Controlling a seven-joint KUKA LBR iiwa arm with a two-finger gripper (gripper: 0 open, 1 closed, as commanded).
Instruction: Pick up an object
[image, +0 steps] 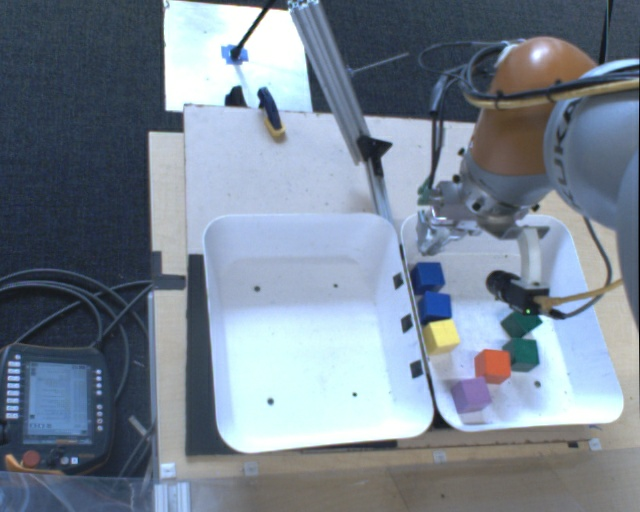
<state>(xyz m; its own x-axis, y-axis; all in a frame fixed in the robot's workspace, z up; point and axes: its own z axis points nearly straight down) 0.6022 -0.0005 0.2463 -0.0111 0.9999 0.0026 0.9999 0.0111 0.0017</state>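
Camera view: the gripper (440, 238) hovers over the right bin's (598, 372) far left corner, just beyond a blue cube (428, 276). I cannot tell whether it is open or closed. A yellow cube (441, 336), orange cube (492, 365) and purple cube (471, 395) lie nearer the front.

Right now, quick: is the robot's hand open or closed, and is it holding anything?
Gripper: cannot be told whether it is open, closed or holding something. It is over the far left corner of the right bin, just beyond the blue block.
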